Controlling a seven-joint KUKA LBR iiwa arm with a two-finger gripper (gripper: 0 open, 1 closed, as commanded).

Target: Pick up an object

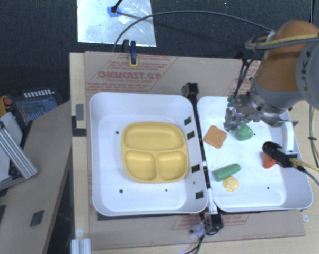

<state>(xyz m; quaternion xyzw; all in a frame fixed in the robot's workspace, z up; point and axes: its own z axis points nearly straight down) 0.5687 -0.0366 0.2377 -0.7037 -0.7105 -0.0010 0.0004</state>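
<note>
The right bin holds an orange flat piece, a green rounded lump, a green cylinder, a small yellow ball-like piece and a red piece partly hidden at the right. My gripper hangs low over the back of this bin, right at the green lump's left edge. Whether it touches the lump is hidden by the wrist.
The left bin bears a yellow three-compartment tray. A black divider clip strip runs between the bins. Cardboard lies beneath both bins, and cables trail behind the arm.
</note>
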